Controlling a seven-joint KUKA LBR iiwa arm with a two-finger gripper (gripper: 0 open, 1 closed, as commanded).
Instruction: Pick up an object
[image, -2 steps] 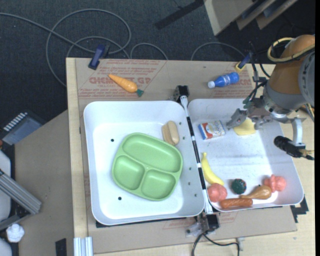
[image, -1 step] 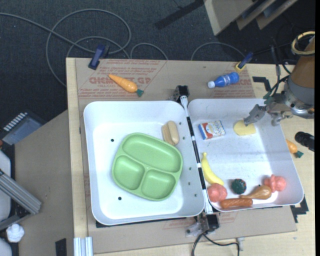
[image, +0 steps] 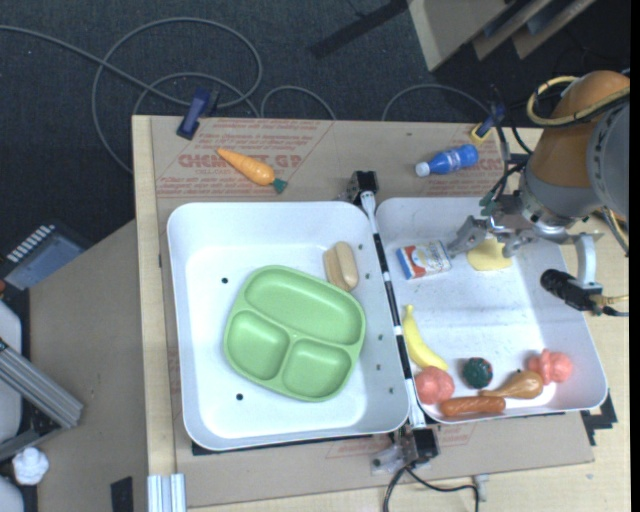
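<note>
My gripper (image: 490, 238) hangs over the far part of the right bin (image: 560, 320), its fingers spread apart. A pale yellow object (image: 489, 259) lies on the bin floor just under and between the fingertips. A small red, white and blue carton (image: 424, 261) lies to its left. Along the near side of this bin are a banana (image: 421, 345), a red fruit (image: 433, 385), a dark green ball (image: 477, 372), a sausage (image: 472, 405), a drumstick (image: 521, 384) and a pink toy (image: 553, 365).
The left bin (image: 200, 260) holds a green divided plate (image: 295, 331) and a bread roll (image: 342, 266). Beyond the bins on the bench lie a carrot (image: 250, 166), a blue bottle (image: 447, 160) and a blue clip (image: 195, 112).
</note>
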